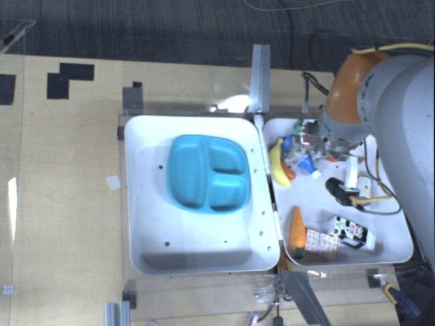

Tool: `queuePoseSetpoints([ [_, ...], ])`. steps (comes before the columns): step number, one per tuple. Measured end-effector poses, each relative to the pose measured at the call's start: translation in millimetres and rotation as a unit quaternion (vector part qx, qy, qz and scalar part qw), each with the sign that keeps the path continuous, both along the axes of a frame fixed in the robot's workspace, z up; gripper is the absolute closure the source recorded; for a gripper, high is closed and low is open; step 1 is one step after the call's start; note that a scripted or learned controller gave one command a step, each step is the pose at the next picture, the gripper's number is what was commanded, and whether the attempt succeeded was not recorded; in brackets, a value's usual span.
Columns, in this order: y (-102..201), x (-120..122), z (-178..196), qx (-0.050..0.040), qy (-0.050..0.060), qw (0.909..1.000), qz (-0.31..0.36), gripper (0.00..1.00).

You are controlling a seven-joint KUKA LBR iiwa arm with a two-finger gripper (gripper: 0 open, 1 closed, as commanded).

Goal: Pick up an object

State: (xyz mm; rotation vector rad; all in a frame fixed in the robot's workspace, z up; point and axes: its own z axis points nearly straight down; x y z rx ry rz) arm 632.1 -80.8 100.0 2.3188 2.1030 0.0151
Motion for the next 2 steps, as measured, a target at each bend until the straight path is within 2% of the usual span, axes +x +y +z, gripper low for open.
queuePoseSetpoints([
  [1, 1, 2, 11, -0.0009, -0.002, 1.0000, 0.005, 1.00],
  [2, 59, -5, 110, 0.0009, 0.004, 0.9999, -0.010, 1.00],
])
